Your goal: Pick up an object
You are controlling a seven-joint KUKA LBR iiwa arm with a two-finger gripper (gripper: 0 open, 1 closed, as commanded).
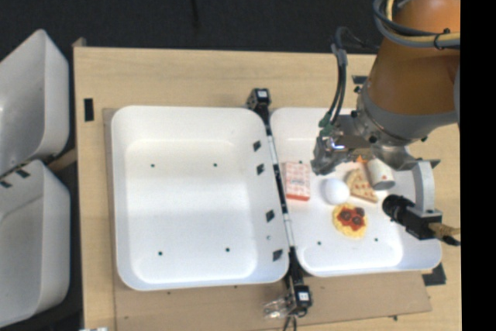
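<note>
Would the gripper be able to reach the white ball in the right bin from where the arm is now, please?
Probably yes. The white ball lies uncovered on the bin floor, just below the gripper. The red-and-white card and the toast piece flank it closely, so the descent would need to be tidy.

Red print on the small card (296, 181) is unreadable
</note>
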